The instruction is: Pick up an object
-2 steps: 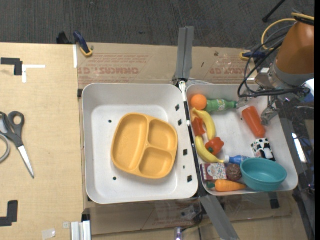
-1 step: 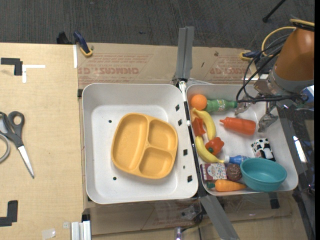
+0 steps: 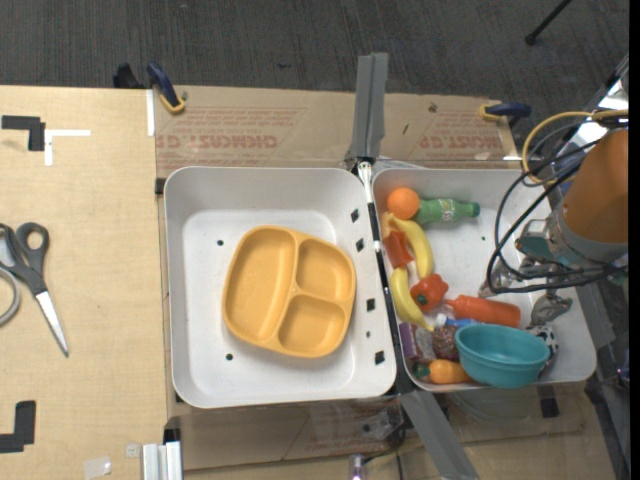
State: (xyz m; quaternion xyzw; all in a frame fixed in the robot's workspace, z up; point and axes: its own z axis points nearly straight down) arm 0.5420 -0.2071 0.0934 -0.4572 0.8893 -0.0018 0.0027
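We see the grey two-finger gripper [image 3: 548, 306] at right frame, jaws' state unclear, the long orange carrot-shaped toy [image 3: 487, 310] apparently just left, lying crosswise.

Yellow-orange tray [image 3: 289, 291], teal bowl [image 3: 500, 354], white bins [image 3: 190, 298]

- Tan surface [image 3: 80, 268], with brown cardboard [image 3: 250, 133] at the back.
- Two white bins side by side: left bin [image 3: 190, 298], right bin [image 3: 480, 183].
- Scissors [image 3: 38, 278] at the left edge, well apart from the bins.
- Blue clamps [image 3: 165, 86] and [image 3: 508, 111] on the cardboard's far edge.
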